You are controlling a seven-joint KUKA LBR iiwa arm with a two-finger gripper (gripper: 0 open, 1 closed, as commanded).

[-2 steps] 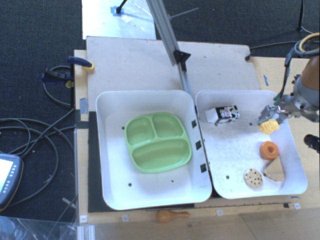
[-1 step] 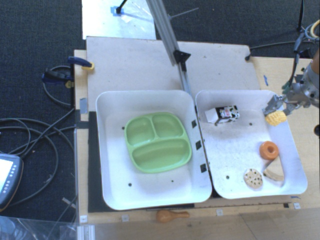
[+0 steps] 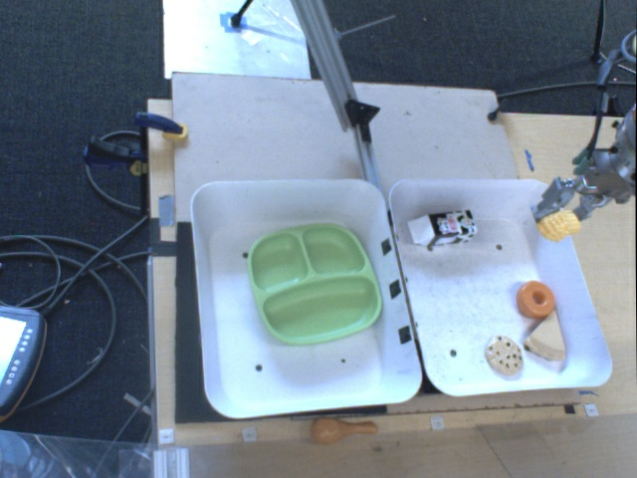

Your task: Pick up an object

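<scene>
Yellow ridged plastic corn piece (image 3: pixel 559 225) sits at right bin's (image 3: pixel 468 391) upper right rim, directly under the jaws (image 3: pixel 564 204); jaw state: cannot tell. Judged light, rigid, slippery; grip across ridges mid-body.

Glossy green plastic plate (image 3: pixel 315 285) in a smooth white plastic bin (image 3: pixel 224 366).

bright even light, soft, slightly blurry
</scene>
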